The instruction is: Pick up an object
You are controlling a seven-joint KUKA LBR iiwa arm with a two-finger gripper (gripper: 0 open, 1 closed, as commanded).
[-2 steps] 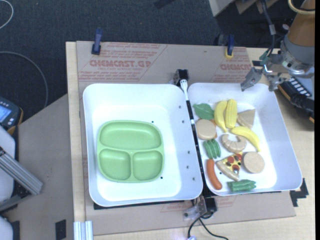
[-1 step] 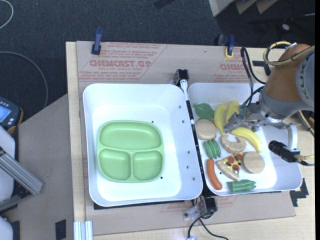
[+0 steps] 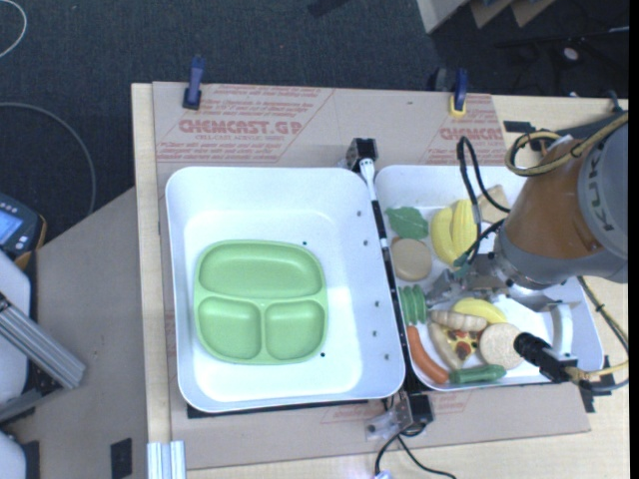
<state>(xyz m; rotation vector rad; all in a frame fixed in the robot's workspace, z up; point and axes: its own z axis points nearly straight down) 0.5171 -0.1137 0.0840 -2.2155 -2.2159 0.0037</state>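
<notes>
- We see the gripper (image 3: 461, 285) low over toy food in the right bin (image 3: 589, 339); we cannot tell its state
- We judge the banana (image 3: 477, 310) light, stiff, slick; we favour its middle

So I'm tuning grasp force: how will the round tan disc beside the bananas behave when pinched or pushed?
The disc looks like smooth moulded plastic, so it is probably stiff, light and a bit slippery. It lies flat in the right bin, so it should slide rather than roll. The bananas and a green piece crowd it, so a push would likely jostle them.
</notes>
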